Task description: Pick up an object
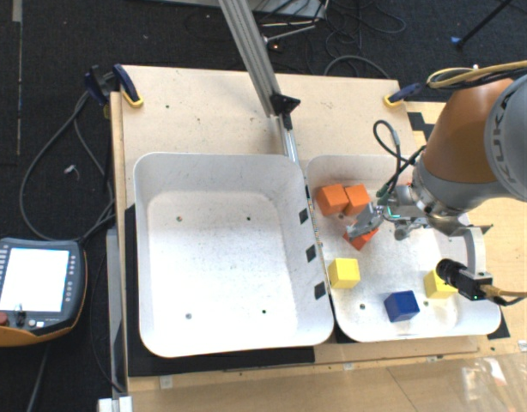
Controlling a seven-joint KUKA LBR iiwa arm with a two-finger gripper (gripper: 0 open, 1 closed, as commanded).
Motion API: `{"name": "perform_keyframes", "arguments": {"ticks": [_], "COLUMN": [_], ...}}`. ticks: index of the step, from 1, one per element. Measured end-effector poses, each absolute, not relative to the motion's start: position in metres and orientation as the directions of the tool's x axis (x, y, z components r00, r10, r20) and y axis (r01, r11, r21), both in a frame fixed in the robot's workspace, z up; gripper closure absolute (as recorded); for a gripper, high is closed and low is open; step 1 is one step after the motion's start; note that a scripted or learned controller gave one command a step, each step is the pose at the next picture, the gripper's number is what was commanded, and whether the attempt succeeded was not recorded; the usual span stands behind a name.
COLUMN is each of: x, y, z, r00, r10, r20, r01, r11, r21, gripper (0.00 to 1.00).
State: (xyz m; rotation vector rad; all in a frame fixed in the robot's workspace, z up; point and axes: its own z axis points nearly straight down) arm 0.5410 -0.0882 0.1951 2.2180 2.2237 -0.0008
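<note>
Bench (pixel 203 110): pale wooden board carrying two shallow white bins side by side. Left bin (pixel 160 196): the larger, lying at 9 o'clock of the right bin (pixel 469 320), their rims touching along the middle. Arm (pixel 482 144): grey body with an orange band, entering from 3 o'clock and bent down over the right bin. Pendant (pixel 32 290): screen unit on the dark floor at 9 o'clock of the bench. Gripper (pixel 366 224): low over the upper half of the right bin, its tip among the orange pieces; how far it is open, and whether it has hold of anything, cannot be told. Orange blocks (pixel 342 198): two cubes touching, at 12 o'clock in the right bin, just at 11 o'clock of the gripper. Red-orange piece (pixel 361 240): small, directly below the gripper tip, at its 6 o'clock. Yellow cube (pixel 344 273): near the bin's left wall. Blue cube (pixel 402 305): at 6 o'clock in the bin. Second yellow cube (pixel 437 285): at 2 o'clock of the blue cube, partly hidden by the arm's fittings.
</note>
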Motion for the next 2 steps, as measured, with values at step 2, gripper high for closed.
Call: {"name": "perform_keyframes", "arguments": {"ticks": [2], "x": [0.541], "y": [-0.0882], "z": [0.1951], "r00": [-0.003], "r10": [1.0], "r20": [-0.001], "r01": [1.0], "r11": [0.003], "r21": [0.0], "gripper": [0.0]}}
